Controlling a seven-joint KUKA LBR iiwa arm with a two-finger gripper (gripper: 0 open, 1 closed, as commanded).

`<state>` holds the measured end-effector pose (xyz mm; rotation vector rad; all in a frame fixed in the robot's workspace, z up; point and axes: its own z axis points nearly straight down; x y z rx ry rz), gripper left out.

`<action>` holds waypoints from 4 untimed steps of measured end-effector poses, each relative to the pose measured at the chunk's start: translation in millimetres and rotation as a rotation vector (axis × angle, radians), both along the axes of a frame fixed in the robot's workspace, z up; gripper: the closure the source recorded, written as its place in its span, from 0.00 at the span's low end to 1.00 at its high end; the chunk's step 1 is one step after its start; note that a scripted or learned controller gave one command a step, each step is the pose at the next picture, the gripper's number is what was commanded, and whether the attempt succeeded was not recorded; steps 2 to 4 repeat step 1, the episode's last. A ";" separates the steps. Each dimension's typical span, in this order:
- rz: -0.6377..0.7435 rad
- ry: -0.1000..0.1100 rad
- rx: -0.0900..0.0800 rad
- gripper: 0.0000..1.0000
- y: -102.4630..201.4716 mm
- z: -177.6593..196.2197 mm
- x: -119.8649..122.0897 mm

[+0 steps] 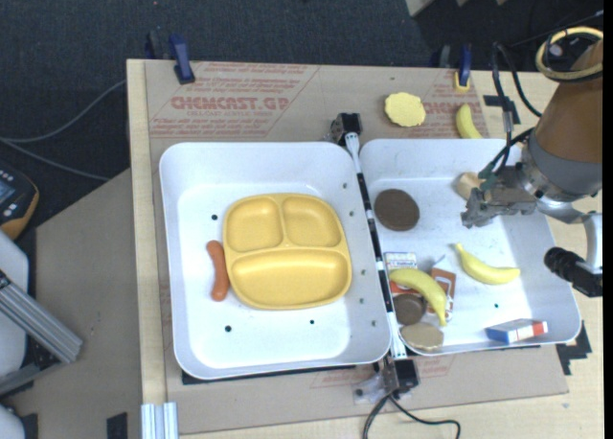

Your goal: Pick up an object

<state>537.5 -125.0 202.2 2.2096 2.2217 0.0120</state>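
Hovering low in the right bin [560,265], gripper [476,214] near a banana [487,267]. Can't tell how open, nothing visibly held. Pickup not done yet

In the right bin [560,265] the gripper [476,212] stands at the 2 o'clock side, over bare floor. At 10 o'clock lies a brown disc [396,209]. A banana [487,265] lies near the middle. From 7 to 8 o'clock the corner is crowded: a second banana [421,288], packets and round pieces. A blue and white box [516,332] blocks 5 o'clock.
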 end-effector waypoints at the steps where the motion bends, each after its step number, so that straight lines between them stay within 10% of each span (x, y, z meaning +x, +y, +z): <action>1: -0.005 0.010 0.000 0.00 -2.3 -4.8 -3.0; 4: -0.005 0.010 0.000 0.00 -2.3 -4.8 -3.0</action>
